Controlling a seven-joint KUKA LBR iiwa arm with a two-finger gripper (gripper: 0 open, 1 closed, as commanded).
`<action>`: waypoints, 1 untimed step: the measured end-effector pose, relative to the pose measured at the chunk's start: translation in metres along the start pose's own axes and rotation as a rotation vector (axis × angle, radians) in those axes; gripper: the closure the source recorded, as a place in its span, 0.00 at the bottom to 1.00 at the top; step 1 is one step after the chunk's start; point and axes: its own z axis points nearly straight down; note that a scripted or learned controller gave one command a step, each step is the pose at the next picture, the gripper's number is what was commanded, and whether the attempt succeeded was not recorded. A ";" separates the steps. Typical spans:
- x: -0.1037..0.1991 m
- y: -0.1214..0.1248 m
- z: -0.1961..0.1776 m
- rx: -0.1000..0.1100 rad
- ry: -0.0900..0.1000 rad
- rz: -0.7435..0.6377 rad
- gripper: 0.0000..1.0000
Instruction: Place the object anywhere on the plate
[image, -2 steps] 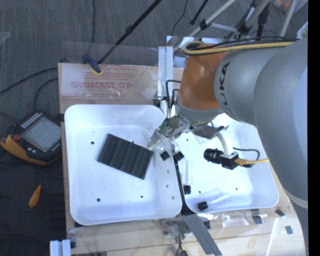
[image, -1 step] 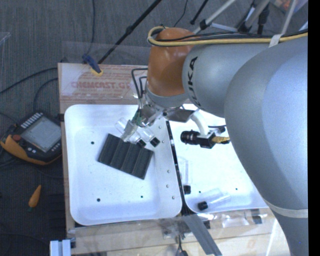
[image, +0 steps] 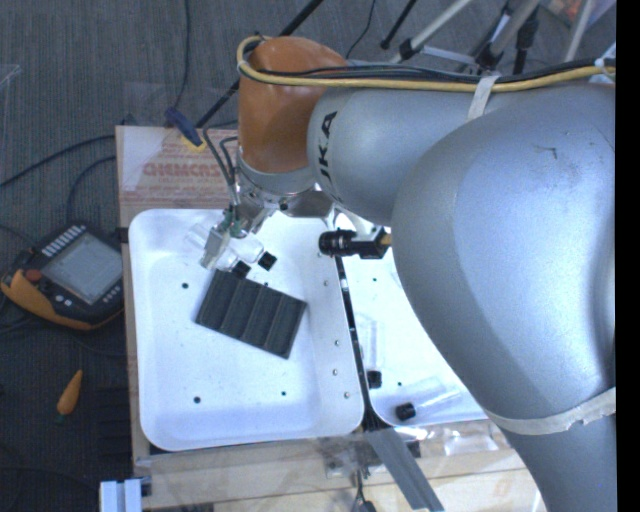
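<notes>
A dark ribbed rectangular plate lies tilted in the middle of the left bin. My gripper hangs over the bin's upper part, just above the plate's far edge, pointing down to the left. A small black block sits right beside the gripper, between it and the plate's upper edge. I cannot tell whether it touches the gripper. Nothing lies on the plate.
The right bin holds two small black pieces and a clear plastic item near its front. My big grey arm covers most of that bin. A handheld pendant lies on the floor to the left.
</notes>
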 end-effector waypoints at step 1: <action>0.035 0.012 -0.071 -0.003 -0.001 -0.383 1.00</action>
